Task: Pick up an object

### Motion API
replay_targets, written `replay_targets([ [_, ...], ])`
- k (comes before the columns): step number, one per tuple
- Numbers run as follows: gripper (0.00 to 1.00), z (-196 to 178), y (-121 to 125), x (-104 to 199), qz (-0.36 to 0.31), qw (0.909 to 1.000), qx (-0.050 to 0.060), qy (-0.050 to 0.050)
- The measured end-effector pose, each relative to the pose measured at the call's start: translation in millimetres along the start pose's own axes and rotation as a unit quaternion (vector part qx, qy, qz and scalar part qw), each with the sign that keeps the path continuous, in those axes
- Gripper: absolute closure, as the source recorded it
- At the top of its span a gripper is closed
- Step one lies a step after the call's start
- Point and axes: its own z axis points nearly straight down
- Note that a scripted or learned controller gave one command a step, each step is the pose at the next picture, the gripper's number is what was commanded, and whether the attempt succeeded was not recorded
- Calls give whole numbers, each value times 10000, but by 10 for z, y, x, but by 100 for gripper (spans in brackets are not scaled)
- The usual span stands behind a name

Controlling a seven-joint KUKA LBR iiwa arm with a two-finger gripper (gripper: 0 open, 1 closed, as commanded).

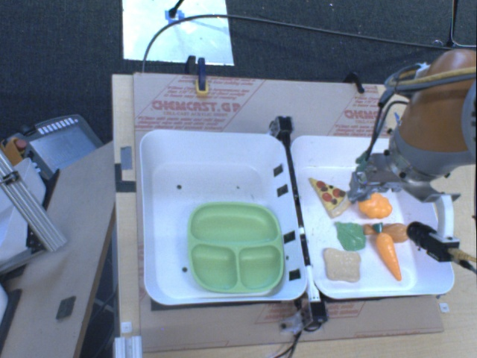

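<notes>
While gripper (pixel 360 187) is hovering low, finger state impossible to tell; pizza slice (pixel 329 195) and orange fruit (pixel 375 206) crowding either side, risking glancing, two-object nudge.

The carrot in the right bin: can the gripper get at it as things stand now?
Probably yes. The carrot lies uncovered near the front of the right bin, with nothing on top of it. The gripper is low over the same bin, beside the orange pepper, just behind the carrot.
</notes>
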Motion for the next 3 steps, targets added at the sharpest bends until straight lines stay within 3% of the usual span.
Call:
replay_targets([
  [3, 100, 38, -178, 1454, -5, 10000, 3, 5],
])
